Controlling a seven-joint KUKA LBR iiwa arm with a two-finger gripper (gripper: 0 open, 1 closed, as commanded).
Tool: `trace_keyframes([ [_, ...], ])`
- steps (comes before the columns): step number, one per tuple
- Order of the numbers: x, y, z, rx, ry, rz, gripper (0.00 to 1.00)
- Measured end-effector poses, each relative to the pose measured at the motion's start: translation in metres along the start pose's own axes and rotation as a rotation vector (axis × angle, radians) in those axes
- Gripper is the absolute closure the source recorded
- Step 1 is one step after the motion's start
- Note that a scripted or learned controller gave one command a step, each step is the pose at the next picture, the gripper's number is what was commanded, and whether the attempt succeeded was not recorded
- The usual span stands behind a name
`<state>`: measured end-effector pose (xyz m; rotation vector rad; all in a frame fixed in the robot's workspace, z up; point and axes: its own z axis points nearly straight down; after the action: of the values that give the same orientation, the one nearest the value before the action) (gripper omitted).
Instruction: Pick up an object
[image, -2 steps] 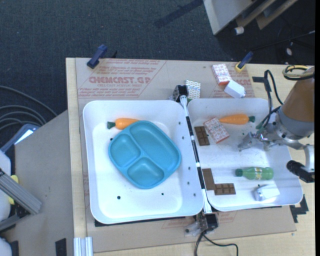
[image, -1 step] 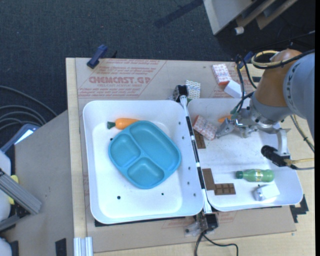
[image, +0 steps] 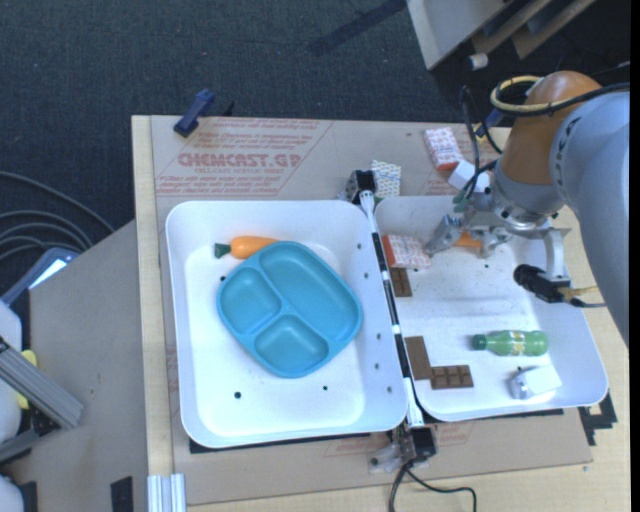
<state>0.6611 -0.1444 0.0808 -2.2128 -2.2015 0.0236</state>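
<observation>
Arm (image: 560, 130) is reaching in from 3 o'clock, w/ the gripper (image: 455, 235) hanging low over the right bin (image: 500, 400), near its 11 o'clock corner. Fingers are pointing down and toward 9 o'clock; can't tell how far apart they're standing, or if anything is sitting between them. An orange bit is showing right at the gripper, touching or just under it, can't tell which.

Red-and-white packet (image: 405, 250) is lying just beside the fingertips at their 8 o'clock, against the bin's left wall. Green bottle (image: 512, 343) is lying on its side well apart, at 5 o'clock from the gripper. Choc bar (image: 450, 377) is resting near the bin's 7 o'clock corner; small white block (image: 532, 382) is sitting at 5 o'clock.

Left bin (image: 200, 400) is holding a blue tray (image: 288, 307) w/ a carrot (image: 245, 246) touching its 11 o'clock edge.
</observation>
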Motion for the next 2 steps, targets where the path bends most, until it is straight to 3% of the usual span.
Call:
trace_keyframes([
  [2, -0.06, 0.002, -0.004, -0.024, -0.005, -0.004, 0.0],
])
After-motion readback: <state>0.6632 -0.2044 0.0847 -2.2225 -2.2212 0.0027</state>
